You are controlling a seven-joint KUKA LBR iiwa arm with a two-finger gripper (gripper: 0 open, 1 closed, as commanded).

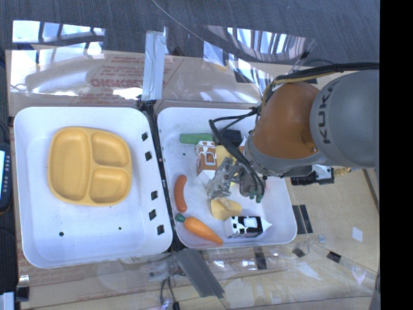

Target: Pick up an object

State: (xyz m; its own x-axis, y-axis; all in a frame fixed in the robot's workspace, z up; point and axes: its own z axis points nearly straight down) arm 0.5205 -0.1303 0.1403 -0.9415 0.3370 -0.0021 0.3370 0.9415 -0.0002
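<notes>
In the right bin, my gripper hangs low over the middle, just above a yellow cheese wedge. An orange-and-white carton lies right beside the gripper on its upper left. A green stick rests behind the carton. A brown sausage lies at the bin's left. An orange carrot sits along the front wall, and next to it is a black-and-white cow-patterned box. Nothing is visibly lifted.
The left bin holds a yellow divided plate. A black divider with clips runs between the bins. The arm's orange band and grey body cover the right bin's back right. Cables loop near the wrist.
</notes>
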